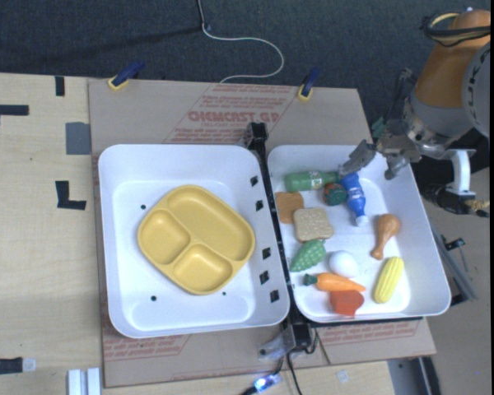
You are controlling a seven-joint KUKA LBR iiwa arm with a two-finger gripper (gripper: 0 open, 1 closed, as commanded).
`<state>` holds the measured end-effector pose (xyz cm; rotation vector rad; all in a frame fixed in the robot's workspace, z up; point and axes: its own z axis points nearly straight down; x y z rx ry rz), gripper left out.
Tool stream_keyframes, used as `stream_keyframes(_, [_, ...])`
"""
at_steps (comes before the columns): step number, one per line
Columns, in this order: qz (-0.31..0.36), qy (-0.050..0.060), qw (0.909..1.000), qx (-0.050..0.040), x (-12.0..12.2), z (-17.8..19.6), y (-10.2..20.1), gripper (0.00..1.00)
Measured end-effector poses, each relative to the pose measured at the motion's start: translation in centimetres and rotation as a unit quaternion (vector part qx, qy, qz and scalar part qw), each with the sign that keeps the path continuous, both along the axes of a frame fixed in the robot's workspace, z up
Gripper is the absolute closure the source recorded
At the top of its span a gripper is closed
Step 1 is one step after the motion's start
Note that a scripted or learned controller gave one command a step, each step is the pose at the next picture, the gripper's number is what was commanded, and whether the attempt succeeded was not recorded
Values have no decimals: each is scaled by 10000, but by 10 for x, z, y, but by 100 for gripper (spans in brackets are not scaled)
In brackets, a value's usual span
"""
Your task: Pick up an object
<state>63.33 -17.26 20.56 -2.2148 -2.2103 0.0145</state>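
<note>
Claw (372, 161) hangs spread and empty over the far corner of the right bin (424, 220), above a blue bottle (355, 194) packed beside a green bottle (309, 180). Crowding is the risk: closing fingers could strike a neighbour and nudge the bottle aside, leaving nothing gripped.

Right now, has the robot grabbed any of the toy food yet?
Not yet. The gripper is open above the far edge of the right bin, next to the blue bottle, with nothing between its fingers. The chicken leg, corn, carrot and egg lie in that bin. Choosing, gripping and lifting something are all left.
</note>
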Motion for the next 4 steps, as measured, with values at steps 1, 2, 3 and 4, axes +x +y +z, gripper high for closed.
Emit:
stream_keyframes(1, [17, -68, 10000, -12, 3, 8, 0, 0])
stream_keyframes(2, [18, -38, 10000, -10, 2, -57, 2, 0])
stream_keyframes(3, [18, -40, 10000, -11, -9, -109, 2, 0])
stream_keyframes(4, [17, -94, 10000, -21, -8, -120, 3, 0])
